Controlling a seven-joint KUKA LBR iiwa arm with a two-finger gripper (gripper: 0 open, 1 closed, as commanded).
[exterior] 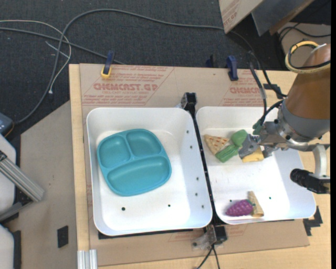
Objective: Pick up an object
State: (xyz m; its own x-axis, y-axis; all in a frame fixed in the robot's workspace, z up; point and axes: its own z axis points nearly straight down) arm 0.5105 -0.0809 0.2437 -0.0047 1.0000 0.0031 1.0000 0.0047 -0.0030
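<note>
Toys [231, 145] beside "CHEMCAST GP" (apparently) board [126, 85].

The counter [136, 84] is topped with a brown printed board, secured at its far edge by two blue clamps [108, 63]. Dark carpet floor [157, 42] surrounds it, crossed by loose grey cables [58, 39]. A cardboard box [236, 13] sits at the upper right.

End effector [251, 148] low in rt bin [294, 202] — by green toy [231, 145], yellow piece [253, 156].
</note>
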